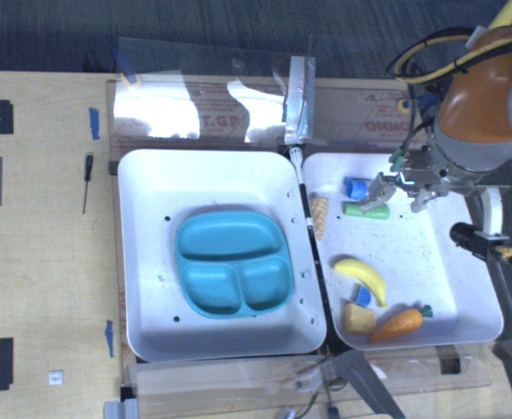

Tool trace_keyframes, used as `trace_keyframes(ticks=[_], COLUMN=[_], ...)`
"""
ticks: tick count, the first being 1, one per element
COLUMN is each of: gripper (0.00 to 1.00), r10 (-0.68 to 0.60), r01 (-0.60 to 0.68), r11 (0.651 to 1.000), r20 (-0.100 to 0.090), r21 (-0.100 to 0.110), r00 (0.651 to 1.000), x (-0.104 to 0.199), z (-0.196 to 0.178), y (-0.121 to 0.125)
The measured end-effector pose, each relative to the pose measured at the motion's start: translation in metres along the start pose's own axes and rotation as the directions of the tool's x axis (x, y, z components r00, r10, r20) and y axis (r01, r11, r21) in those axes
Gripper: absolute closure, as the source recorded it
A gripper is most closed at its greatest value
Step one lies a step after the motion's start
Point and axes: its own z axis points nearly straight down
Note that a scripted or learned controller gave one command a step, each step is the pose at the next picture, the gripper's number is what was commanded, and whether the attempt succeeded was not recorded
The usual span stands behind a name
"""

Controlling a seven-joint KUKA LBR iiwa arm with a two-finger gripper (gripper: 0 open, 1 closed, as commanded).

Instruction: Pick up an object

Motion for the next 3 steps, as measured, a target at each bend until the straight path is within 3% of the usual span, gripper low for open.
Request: trace_keyframes(ticks=[1,2,3], gripper=[0.0,0.0,0.0], r10=[-0.095,-0.234,-0.222], r01=[0.095,0.234,0.222], r11=[0.995,0.972,0.975], r20=[0.002,0.007,0.011], r21=[-0.002,-0.011,-0.026], r00=[0.995,0.972,0.975], x=[0.007,-0.007,-0.007], z=[0.032,0.104,0.119], y=[0.056,0.072,0.037])
